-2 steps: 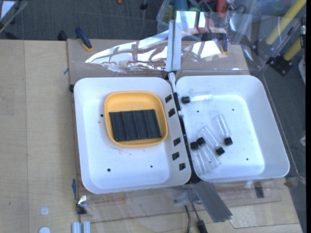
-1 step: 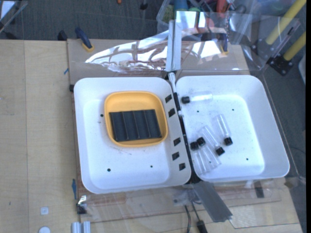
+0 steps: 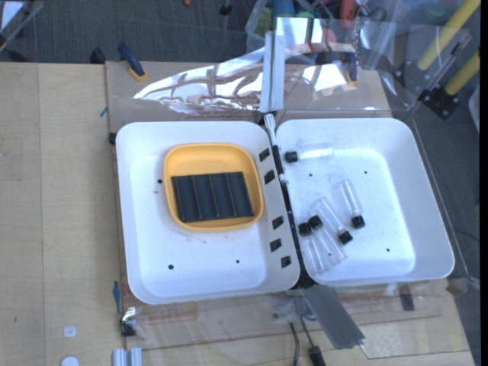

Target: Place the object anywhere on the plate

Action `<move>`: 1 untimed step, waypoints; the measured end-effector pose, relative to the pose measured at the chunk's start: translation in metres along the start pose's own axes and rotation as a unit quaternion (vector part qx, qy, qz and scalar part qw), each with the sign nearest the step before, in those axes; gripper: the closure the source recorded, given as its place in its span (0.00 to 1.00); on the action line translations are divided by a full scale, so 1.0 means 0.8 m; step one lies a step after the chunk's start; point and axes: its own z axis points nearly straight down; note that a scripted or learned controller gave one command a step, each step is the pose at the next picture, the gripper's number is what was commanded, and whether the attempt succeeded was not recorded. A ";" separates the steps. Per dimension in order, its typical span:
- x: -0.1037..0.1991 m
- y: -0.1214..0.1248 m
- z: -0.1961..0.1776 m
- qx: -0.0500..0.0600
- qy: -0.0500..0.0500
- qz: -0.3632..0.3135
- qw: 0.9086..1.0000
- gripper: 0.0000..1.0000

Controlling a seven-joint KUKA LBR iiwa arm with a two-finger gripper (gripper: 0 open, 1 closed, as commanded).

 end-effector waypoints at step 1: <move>0.005 0.003 0.000 0.001 0.000 -0.088 0.996 0.00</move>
